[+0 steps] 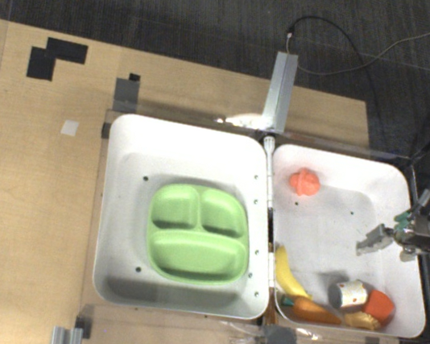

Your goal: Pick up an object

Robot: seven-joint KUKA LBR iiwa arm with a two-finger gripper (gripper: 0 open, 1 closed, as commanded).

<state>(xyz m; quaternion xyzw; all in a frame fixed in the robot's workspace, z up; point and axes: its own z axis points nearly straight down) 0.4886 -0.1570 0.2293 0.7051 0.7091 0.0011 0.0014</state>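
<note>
Carrot (316, 311), banana (289, 273), small can (350, 293), orange ball (379, 305) clustered at right bin (344, 181) near edge, below pincer (375, 239). Pink ball (305, 182) well apart, far corner. Pincer over bin floor, apparently holding nothing; finger spread unclear, cannot tell.

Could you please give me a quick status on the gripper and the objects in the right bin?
Gripper over right bin, holding nothing. Pink ball alone at far side. Banana, carrot, can crowded along near edge.
</note>
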